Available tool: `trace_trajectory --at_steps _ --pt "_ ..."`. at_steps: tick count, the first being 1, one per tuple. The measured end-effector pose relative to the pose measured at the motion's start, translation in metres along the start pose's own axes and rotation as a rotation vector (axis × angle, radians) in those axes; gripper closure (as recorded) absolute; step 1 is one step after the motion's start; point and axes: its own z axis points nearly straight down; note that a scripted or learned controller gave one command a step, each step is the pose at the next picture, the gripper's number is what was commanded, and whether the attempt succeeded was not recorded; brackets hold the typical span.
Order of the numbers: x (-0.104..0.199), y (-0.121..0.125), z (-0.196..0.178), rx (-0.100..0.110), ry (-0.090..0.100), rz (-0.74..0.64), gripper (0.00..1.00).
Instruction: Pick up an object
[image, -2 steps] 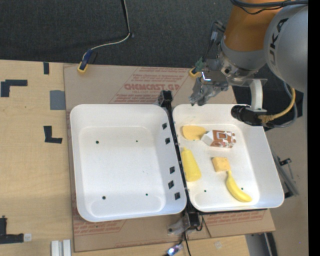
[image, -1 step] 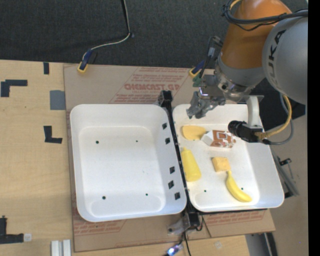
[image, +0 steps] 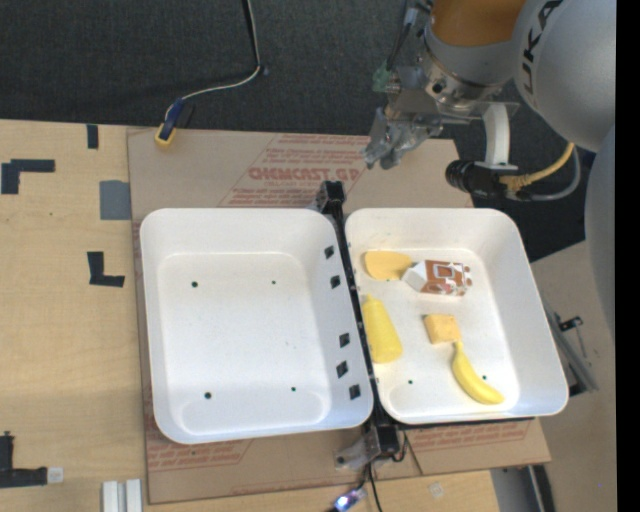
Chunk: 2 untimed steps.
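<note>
Arm: grey KUKA (image: 560, 60) with orange band, enters from upper right, wrist above the far edge of the right bin.
Hand: hand (image: 385, 150) hangs over the cardboard sheet just beyond the right bin's far left corner, pointing down; nothing visible between its fingers; can't tell how far open they are (too small and blurred).
Right bin: white shallow bin (image: 515, 290), holds all the loose objects.
Left bin: white bin (image: 160, 300), touching the right bin along the black clipped seam (image: 345, 300).
Banana: yellow banana (image: 473, 378) in the right bin's near part, curved, close to the near wall.
Yellow long piece: elongated yellow object (image: 381, 330) lies along the right bin's left wall, next to the seam.
Yellow rounded piece: yellow wedge (image: 385, 265) in the right bin's far-left area, beyond the long piece.
Patterned item: brown and white packet (image: 445, 278) in the right bin's far middle, just beside the wedge (a small pale bit sits between them).
Tan block: small orange-tan cube (image: 441, 328) near the right bin's centre, between packet and banana.
Cardboard: brown sheet (image: 280, 175) with red print, under both bins on the counter (image: 60, 300).
Cable: white cable with yellow-blue plug (image: 172, 127), well left of the right bin, at the cardboard's far corner.
</note>
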Motion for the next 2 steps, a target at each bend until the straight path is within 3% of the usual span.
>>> trace_trajectory --at_steps 1,2 --pt "0.008 0.012 -0.110 -0.005 0.001 0.001 1.00" --pt "0.004 0.004 -0.168 0.001 0.000 0.002 1.00"
